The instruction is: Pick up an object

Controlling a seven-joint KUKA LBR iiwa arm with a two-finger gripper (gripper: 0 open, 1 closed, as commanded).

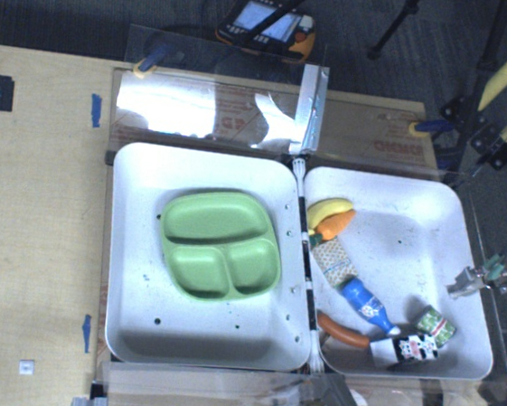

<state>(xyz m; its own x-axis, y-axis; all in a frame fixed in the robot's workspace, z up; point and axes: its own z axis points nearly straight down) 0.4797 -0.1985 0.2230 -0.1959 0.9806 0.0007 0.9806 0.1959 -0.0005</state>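
Note:
The right bin holds several small objects. A yellow banana and an orange piece lie at its left wall. Below them are a patterned packet, a blue bottle and an orange sausage. A green can and a black-and-white carton sit near the front right corner. My gripper is at the bin's right rim, up and to the right of the green can, apart from every object. Nothing shows in it.
The left bin carries a green divided plate. A metal divider and a clear panel stand behind the bins. Cables and stands lie at the back right, and the wooden bench extends to the left.

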